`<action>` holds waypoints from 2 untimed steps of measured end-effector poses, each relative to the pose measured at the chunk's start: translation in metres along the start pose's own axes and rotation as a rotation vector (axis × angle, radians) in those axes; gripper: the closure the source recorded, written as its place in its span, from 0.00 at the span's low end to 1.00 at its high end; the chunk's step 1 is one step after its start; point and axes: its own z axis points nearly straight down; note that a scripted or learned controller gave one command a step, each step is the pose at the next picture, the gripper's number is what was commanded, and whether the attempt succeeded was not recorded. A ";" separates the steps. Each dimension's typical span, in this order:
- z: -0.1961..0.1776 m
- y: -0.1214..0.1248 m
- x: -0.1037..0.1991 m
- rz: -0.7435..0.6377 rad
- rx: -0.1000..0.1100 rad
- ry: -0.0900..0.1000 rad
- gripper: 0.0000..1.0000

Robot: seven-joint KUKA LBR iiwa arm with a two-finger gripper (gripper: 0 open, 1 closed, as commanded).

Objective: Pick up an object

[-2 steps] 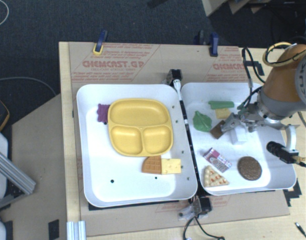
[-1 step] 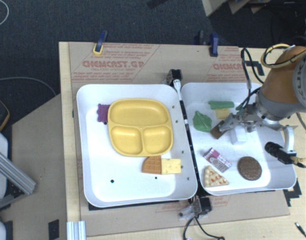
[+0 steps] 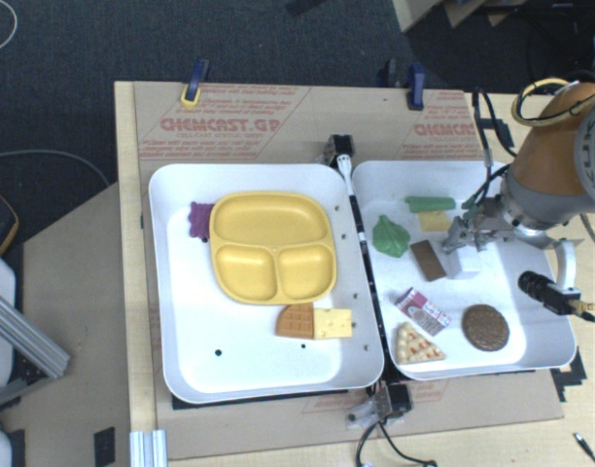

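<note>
Claw (image 3: 463,239) (can't tell if spread or closed) hovers in right bin (image 3: 541,353) nr its back edge, w/ brown bar (image 3: 427,260) just beside: a misaligned descent could nudge it away.

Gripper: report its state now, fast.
Gripper: low in the right bin, beside the brown block; open or shut cannot be told.
</note>
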 end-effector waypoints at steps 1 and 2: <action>-0.054 -0.008 0.005 -0.001 0.002 -0.003 1.00; -0.105 0.004 0.005 -0.002 -0.001 -0.004 1.00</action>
